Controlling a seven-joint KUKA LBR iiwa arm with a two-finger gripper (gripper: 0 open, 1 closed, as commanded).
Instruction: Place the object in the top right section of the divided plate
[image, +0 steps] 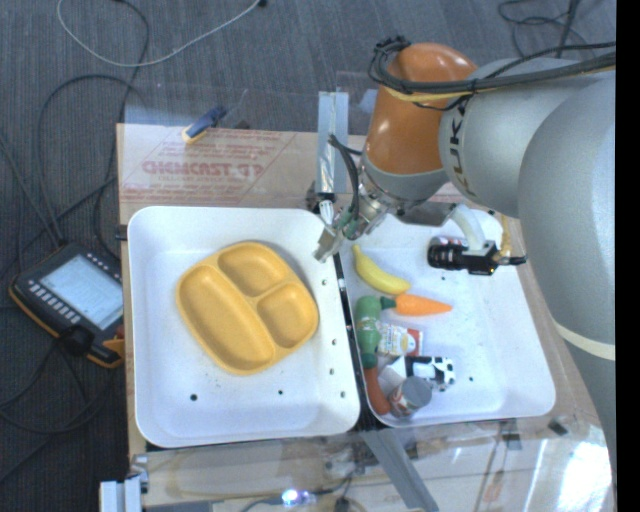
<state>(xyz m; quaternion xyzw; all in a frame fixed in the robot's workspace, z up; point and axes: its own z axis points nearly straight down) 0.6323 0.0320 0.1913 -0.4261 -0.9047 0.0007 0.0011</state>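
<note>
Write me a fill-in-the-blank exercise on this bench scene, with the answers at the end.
1. The divided plate in the left bin is ____ in colour.
2. The plate has ____ sections.
3. The banana lies in the ____ bin.
4. The vegetable just below the banana is a ____.

Answers: yellow; three; right; carrot

Your left bin (150, 400): one yellow divided plate (248, 305), three sections, nothing in them. Your right bin (520, 390): banana (378, 271), carrot (424, 306), black-and-white toy (432, 370), a heap of small items along its left wall. Gripper (333, 240): above the seam between the bins, near the banana.
</note>
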